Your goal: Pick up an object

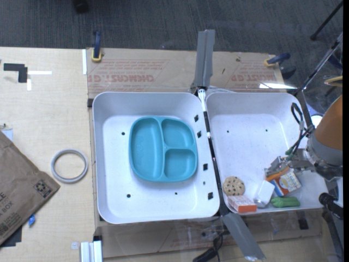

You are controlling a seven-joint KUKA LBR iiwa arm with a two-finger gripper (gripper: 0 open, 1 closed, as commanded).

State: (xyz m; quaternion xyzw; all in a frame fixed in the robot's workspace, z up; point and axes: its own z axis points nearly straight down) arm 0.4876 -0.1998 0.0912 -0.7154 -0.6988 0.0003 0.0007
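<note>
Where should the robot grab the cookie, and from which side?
Probably straight down from above, pinching the cookie across its round rim. It lies flat on the right bin's floor, so only its edge offers a hold. Its upper and left sides look free; a small box sits close below.

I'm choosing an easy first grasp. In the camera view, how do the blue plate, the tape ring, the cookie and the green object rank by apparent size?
Largest to smallest:
1. Blue plate, by far.
2. Tape ring.
3 and 4. Green object and cookie look about alike, so I will not rank them.
</note>
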